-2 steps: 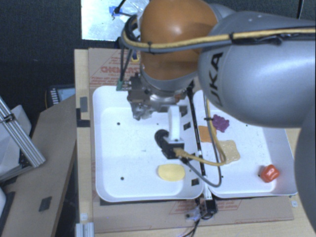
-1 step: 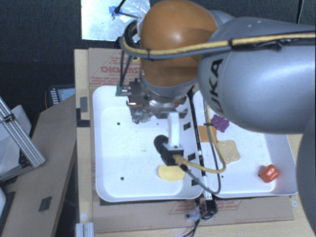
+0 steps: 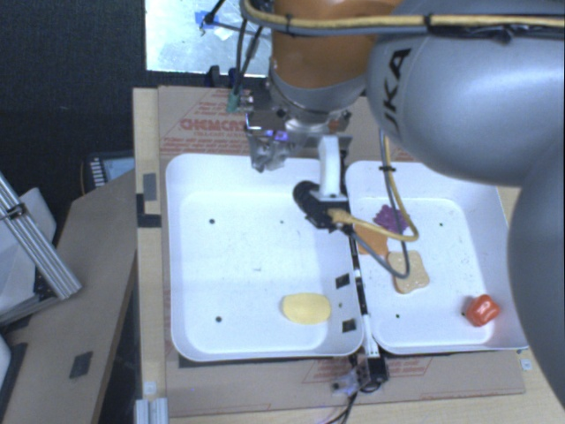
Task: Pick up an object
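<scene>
My gripper [image 3: 265,155] hangs over the back edge of the left bin [image 3: 221,263], near its far middle, with nothing visibly in it. A yellow oval object [image 3: 306,308] lies flat near the front right of that bin, well away from the gripper. In the right bin [image 3: 441,338] a purple object [image 3: 387,218] sits near the left wall. A tan flat piece [image 3: 409,272] lies just in front of it, and a red-orange object [image 3: 481,310] rests at the front right corner.
The divider between the two bins [image 3: 357,299] runs front to back. The big grey arm covers the upper right of the view and part of the right bin. A cardboard sheet [image 3: 203,126] lies under both bins.
</scene>
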Robot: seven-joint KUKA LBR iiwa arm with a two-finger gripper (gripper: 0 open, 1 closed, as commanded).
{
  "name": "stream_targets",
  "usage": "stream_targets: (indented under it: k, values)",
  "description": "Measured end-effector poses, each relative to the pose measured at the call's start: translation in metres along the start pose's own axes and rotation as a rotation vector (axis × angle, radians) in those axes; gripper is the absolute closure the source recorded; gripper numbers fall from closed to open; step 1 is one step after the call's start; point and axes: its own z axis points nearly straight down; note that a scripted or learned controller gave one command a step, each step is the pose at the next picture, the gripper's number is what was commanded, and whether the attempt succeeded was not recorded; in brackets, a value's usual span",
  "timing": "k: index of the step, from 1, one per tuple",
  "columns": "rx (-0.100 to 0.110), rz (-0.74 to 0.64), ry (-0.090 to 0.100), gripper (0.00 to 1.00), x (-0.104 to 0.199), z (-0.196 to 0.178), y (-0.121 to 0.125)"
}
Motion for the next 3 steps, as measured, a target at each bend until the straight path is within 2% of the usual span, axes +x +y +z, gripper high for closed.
stream_targets:
  k: [1,2,3]
  values:
    - [0.01,0.002,-0.003,1.0,-0.063,0.026,-0.032]
    - [0.004,0.001,0.0,1.0,-0.112,-0.03,-0.09]
    - [-0.005,-0.007,0.003,1.0,-0.102,-0.12,-0.097]
